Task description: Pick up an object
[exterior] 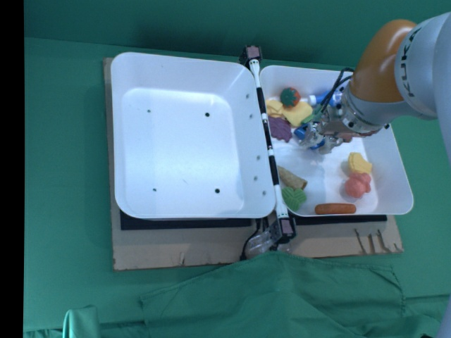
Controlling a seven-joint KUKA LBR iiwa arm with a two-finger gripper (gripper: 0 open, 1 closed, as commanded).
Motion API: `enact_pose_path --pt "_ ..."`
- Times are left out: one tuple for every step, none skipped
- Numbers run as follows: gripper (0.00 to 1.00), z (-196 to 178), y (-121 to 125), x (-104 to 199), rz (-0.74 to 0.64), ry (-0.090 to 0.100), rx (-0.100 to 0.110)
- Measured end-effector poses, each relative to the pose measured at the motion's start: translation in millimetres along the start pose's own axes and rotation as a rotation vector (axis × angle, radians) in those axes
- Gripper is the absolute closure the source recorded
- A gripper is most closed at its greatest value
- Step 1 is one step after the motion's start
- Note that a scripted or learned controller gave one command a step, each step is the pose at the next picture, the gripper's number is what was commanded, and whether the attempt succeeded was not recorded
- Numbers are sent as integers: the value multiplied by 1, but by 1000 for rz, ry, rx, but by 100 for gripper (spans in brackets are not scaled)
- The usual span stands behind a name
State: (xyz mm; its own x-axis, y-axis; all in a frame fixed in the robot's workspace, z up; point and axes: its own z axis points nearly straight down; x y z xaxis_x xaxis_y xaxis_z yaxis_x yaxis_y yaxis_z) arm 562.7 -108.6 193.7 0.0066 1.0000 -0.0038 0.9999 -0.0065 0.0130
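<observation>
The right bin [394, 182] holds several small toys. A yellow piece [294, 111] with a red and green ball [289, 96] lies at the back left, and a purple piece [280, 128] sits beside it. Near the front lie a brown stick [292, 179], a green leafy piece [294, 198] and an orange sausage-shaped piece [335, 208]. A yellow piece [359, 164] and an orange-pink piece [358, 184] rest at the right. My gripper [315, 134] hangs low over the bin's middle, next to a blue object [301, 134]. Whether anything sits in it is unclear.
The left bin [141, 69] is larger, with small dark dots on its floor. Both bins stand on a brown cardboard sheet [141, 259] over green cloth. A black and white divider bar [268, 146] runs between the bins. Folded green cloth [282, 294] lies in front.
</observation>
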Motion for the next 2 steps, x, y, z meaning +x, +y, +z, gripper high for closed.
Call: enact_pose_path --pt "100 -43 7 -4 -4 2 10" --pt "100 -97 2 -11 -3 1 5"
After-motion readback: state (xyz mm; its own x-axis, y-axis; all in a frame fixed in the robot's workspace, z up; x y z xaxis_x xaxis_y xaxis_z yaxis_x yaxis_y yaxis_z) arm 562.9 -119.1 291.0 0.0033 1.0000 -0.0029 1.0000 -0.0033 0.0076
